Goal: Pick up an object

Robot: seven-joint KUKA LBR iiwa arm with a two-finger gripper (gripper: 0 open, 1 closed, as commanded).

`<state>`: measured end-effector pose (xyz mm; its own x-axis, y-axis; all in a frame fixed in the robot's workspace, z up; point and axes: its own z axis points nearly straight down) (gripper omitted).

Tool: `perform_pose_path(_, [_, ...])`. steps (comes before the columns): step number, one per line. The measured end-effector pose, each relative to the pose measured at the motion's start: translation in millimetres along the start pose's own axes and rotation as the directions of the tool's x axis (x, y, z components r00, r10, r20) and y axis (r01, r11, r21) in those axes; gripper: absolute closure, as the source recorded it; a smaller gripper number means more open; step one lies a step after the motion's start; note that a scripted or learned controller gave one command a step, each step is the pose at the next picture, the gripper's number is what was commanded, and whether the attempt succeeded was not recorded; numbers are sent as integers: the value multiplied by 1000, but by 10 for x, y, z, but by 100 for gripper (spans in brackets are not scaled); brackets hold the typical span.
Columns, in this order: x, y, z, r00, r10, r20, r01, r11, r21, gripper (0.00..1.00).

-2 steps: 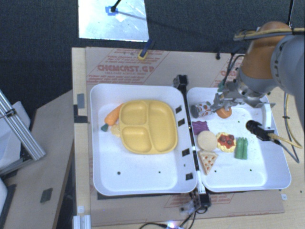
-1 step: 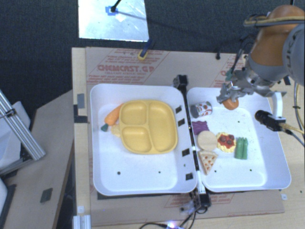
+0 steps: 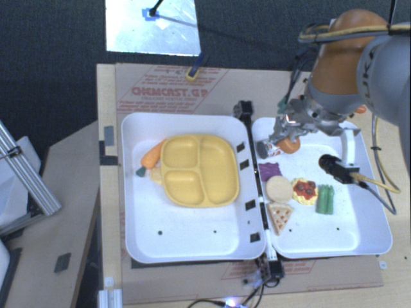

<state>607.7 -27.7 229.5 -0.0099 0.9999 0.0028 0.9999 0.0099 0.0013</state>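
while the arm [image 3: 359,56] reached in over the right bin [image 3: 369,239], you had the gripper [image 3: 277,141] low at that bin's far left corner, close to the divider between the bins. an orange object [image 3: 289,145] sat right against the gripper there; whether it was clamped between the fingers, or whether they were apart or together, could not be told.

toward the right bin's left edge lay a purple piece [image 3: 269,171], a round tan piece [image 3: 279,188] and a waffle wedge [image 3: 280,216], with a red-topped yellow piece [image 3: 304,190] and a green piece [image 3: 325,199] nearer the middle. the near right corner was bare floor.

in the left bin [image 3: 138,236], a yellow divided tray [image 3: 198,170] filled the middle, a carrot [image 3: 152,153] touching its left edge. the near edge had open floor.
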Motion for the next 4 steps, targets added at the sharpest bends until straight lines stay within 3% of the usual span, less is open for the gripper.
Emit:
perform_pose_path(1, [518,-297,135,1000,1,0,-1,1000,4,100])
perform_pose_path(2, [410,-256,-54,1000,9,2,-9,1000,-1,100])
perform_pose_path(3, [413,-195,149,1000,9,3,-9,1000,2,100])
perform_pose_path(4, [433,-241,-59,1000,6,2,-6,1000,-2,100])
